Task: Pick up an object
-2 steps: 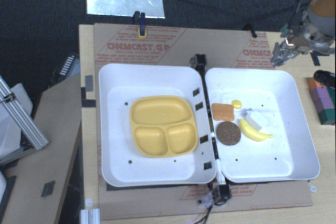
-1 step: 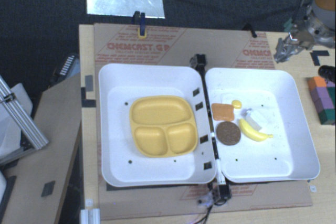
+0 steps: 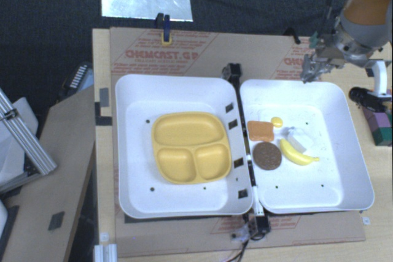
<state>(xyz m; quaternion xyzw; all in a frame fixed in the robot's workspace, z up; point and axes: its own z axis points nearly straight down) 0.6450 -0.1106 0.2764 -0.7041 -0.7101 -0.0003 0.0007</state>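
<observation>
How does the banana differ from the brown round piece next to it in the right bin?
The banana is yellow; the brown round piece is dark brown. The banana is long and curved, lying at a slant, while the brown round piece is a flat-looking disc. The banana sits nearer the bin's middle; the disc lies closer to the divider between the bins. Both rest in the right bin, close beside each other, well away from the pincer.

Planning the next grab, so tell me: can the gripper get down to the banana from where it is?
Probably yes. The gripper hangs above the right bin's far rim, with open bin floor between it and the banana. A small grey piece touches the banana's far side and may crowd the grasp.
</observation>
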